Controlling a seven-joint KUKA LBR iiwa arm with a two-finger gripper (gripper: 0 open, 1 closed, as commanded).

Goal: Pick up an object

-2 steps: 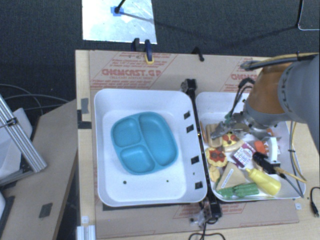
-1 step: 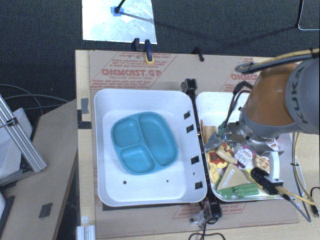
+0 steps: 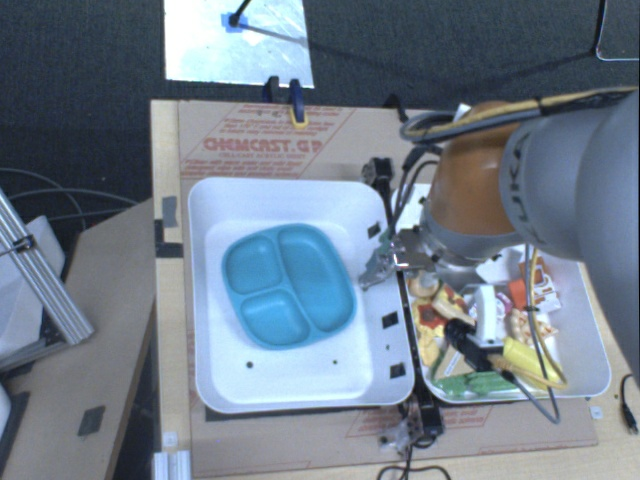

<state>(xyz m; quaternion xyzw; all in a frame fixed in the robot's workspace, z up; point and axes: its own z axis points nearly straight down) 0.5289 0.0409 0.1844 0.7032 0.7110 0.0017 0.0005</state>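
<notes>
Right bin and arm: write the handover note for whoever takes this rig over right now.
Gripper: low at the divider between the two bins; whether it is open or shut cannot be told, and nothing is seen held.
Left bin: holds a blue divided plate.
Right bin: a pile of mixed objects, among them a yellow piece and a green one at the near edge.
Done: no pick visible.
Left: grasp one object and lift it.
</notes>
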